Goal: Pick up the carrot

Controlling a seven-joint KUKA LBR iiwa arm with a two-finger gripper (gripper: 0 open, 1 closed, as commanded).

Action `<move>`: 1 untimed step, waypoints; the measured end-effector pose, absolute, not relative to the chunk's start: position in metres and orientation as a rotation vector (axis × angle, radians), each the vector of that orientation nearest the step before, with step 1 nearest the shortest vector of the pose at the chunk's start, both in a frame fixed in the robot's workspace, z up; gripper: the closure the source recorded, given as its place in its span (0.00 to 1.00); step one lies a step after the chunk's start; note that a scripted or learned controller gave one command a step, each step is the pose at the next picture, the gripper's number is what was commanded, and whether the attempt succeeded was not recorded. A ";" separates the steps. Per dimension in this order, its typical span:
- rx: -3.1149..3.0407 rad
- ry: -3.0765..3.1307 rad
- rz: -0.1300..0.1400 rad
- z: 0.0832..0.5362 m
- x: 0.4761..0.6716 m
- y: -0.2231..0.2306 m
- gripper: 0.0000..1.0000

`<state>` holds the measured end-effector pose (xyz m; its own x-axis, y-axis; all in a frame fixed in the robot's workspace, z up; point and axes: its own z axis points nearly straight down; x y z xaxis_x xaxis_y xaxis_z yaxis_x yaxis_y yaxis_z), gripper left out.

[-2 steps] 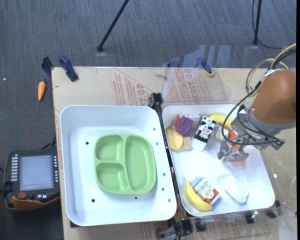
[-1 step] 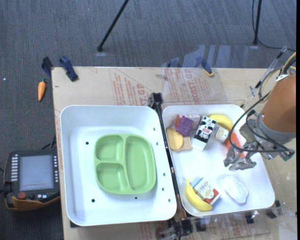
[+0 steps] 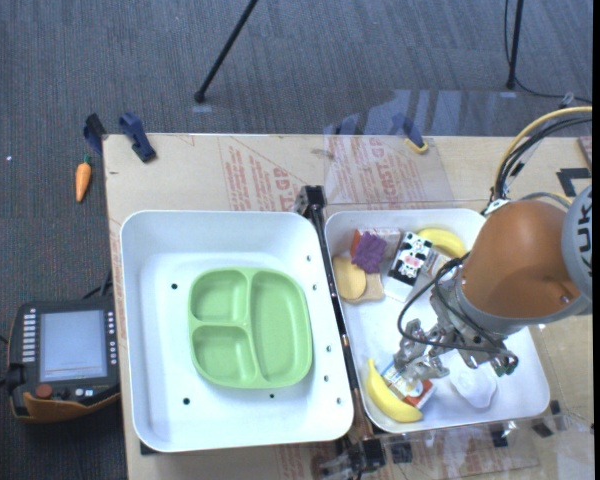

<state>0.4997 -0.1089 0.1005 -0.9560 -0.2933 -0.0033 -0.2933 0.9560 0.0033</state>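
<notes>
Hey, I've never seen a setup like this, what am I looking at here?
One camera looks down at a slant on a bench with two shallow white bins. The grey and orange shape on the right is a robot arm; its gripper hangs low over the right bin, among toy food such as a banana. The left bin holds a green divided plate. A small carrot lies on the floor, left of the bench. Nothing is clearly held.
</notes>
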 end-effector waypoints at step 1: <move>-0.507 3.090 0.003 0.191 0.497 -0.042 1.00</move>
